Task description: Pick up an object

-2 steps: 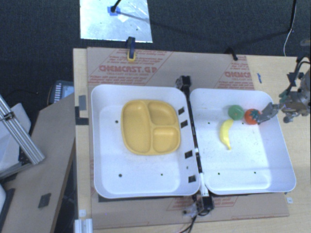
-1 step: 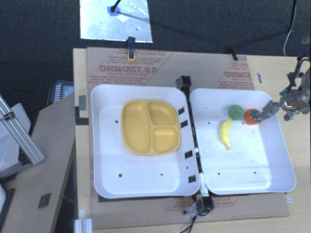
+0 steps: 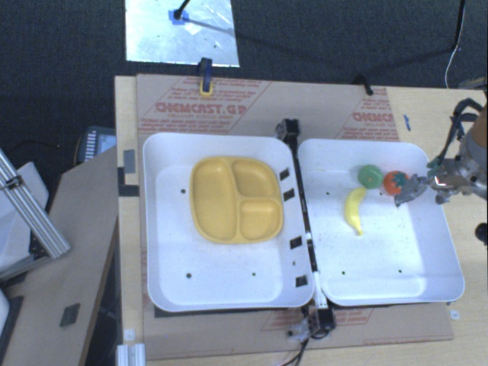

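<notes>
In the right bin [image 3: 396, 280] lie three small things. A green ball [image 3: 370, 176] sits near the back, with an orange-red round object [image 3: 394, 181] touching its right side. A yellow banana [image 3: 355, 210] lies just in front of the ball. My gripper [image 3: 409, 188] reaches in from the right edge, low over the bin, its tip right against the right side of the orange-red object. From this angle I cannot make out whether anything is held.
The left bin [image 3: 168, 280] holds a yellow divided plate [image 3: 236, 199]. A black divider with clips [image 3: 299, 204] runs between the bins. The grey wrist and cables [image 3: 461, 170] hang over the right bin's right rim. Cardboard [image 3: 229, 105] underlies both bins.
</notes>
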